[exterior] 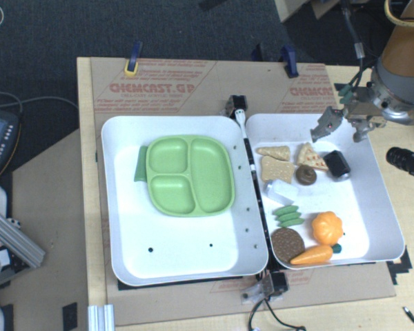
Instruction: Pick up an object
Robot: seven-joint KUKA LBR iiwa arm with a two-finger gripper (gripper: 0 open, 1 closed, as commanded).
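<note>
**Gripper spread above the right bin, nothing in it**

On the worktop (193,81), a brown board printed with lettering, two shallow white bins sit side by side, touching along their inner edges. The left bin (124,240) is the bigger sight: it carries a pale green divided plate (191,175) with three compartments, set toward the bin's far half, and a darker green piece peeks out from under the plate's left edge. The right bin (372,205) holds all the small things.

My arm (403,67) comes in from the right, grey with the orange band above the wrist, and ends over the far right corner of the right bin. My gripper (344,128) hangs there with its two fingers parted, one toward the left and one toward the right, and nothing between them.

Among the things I could pick, the orange pumpkin-like toy (326,227) lies near the bin's near edge, with an orange carrot (311,256) just beside it toward the rim. A dark brown round patty (288,243) touches the carrot's left end. A green pea pod (288,215) lies just beyond the patty. Farther back, two tan bread slices (274,162) lie near the inner wall, one partly over the other. A yellowish wedge (311,156) lies to their right, close below my left finger. A black block (337,165) rests beside the wedge, and a small brown round piece (306,176) sits just in front of the wedge.
</note>
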